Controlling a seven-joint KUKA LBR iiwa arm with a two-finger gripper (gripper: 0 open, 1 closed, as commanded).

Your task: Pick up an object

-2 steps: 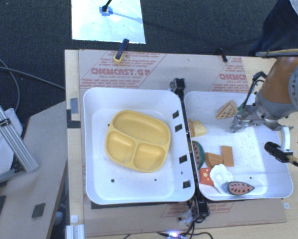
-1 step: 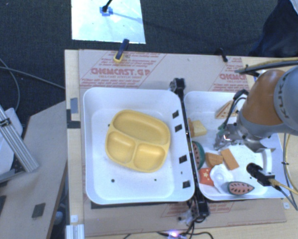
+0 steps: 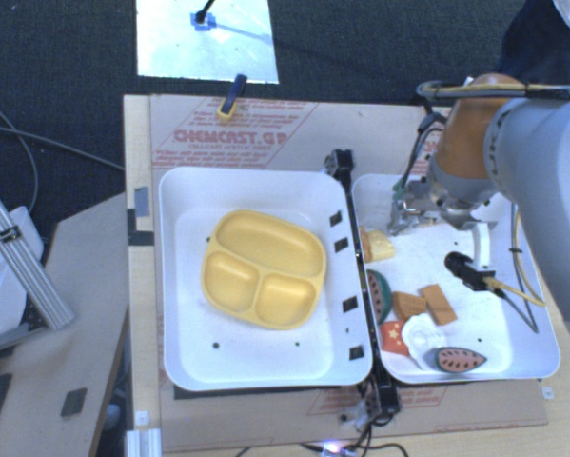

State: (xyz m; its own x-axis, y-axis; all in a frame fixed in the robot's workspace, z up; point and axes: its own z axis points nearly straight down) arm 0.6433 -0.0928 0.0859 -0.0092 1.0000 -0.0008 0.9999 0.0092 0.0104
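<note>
My gripper [image 3: 404, 219] hangs over the back left part of the right bin [image 3: 532, 350], below the arm's orange band. A pale yellow food piece [image 3: 379, 247] lies just below and left of it, apart from it. Further forward in that bin lie a watermelon slice [image 3: 375, 294] against the left wall, two brown crackers [image 3: 424, 304], a red piece [image 3: 392, 336], a white piece [image 3: 422, 332] and a second watermelon slice [image 3: 459, 358]. I see nothing between the gripper's tips.
The left bin [image 3: 185, 350] holds a yellow divided plate [image 3: 264, 267]. A black part with a thin yellow cable [image 3: 468, 272] hangs from the arm over the middle of the right bin. A black divider [image 3: 353, 255] runs between the bins.
</note>
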